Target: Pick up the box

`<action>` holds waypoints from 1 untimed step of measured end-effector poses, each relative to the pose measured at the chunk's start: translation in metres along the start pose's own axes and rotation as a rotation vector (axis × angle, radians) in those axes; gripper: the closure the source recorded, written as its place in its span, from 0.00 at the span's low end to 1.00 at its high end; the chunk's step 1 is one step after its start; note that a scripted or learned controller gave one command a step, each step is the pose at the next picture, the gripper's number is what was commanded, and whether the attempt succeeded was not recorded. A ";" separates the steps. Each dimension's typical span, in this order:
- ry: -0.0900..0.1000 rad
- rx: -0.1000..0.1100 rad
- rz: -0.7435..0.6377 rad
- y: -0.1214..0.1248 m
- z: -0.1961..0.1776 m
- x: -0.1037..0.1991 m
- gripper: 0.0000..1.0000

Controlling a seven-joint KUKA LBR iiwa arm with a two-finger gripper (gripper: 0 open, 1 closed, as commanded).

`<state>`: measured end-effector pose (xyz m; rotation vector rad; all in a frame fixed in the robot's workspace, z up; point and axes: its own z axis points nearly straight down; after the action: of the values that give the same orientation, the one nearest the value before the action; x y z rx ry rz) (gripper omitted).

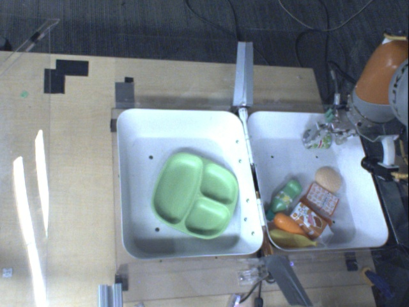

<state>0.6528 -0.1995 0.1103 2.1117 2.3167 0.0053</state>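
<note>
The box (315, 210) is a small brown and orange carton with printed faces. It lies tilted in the lower right part of the right bin (358, 235). My gripper (324, 135) hangs over the far end of that bin, up and a little right of the box and well apart from it. Nothing shows in the gripper. The grey arm with its orange band (381, 75) reaches in from the right.
Around the box lie a round tan bun (328, 178), a green bottle (285, 196), an orange carrot (287, 222) and a yellow banana (291, 238). The left bin (131, 171) holds a green divided plate (195, 194). A metal rail (243, 75) runs between the bins.
</note>
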 end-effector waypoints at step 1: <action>0.000 0.000 -0.033 -0.001 -0.035 -0.005 0.00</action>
<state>0.6520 -0.2040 0.1448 2.0733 2.3510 0.0052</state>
